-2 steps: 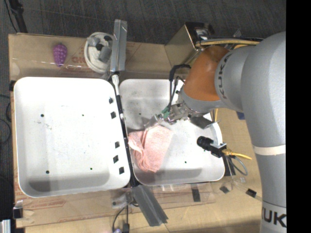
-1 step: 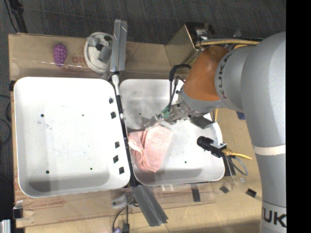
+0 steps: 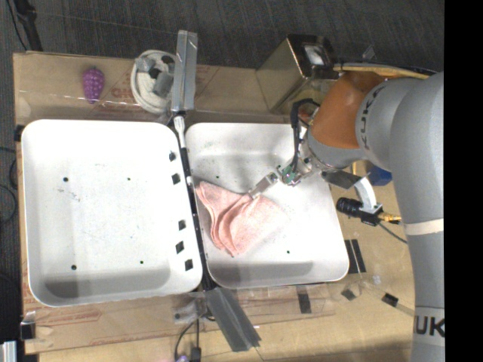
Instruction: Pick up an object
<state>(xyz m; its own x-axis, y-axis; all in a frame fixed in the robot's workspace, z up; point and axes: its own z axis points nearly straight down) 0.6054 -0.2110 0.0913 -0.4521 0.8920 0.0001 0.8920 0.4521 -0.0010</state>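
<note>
Your target is the pink cloth [image 3: 235, 219], lying crumpled in the right bin [image 3: 321, 259] against its left wall. The gripper [image 3: 260, 187] hangs low over the cloth's upper edge, its fingers [image 3: 266, 182] reaching toward the fabric. To do this well, press down into a thick fold rather than a flat edge, close fully, then lift straight up. Whether the fingers are spread or closed, you cannot tell from here; nothing is visibly held.

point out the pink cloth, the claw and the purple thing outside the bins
cloth [image 3: 240, 219], camera view, middle of the folds
claw [image 3: 259, 187], camera view, between its fingertips
purple thing [image 3: 93, 84], camera view, its middle
</note>
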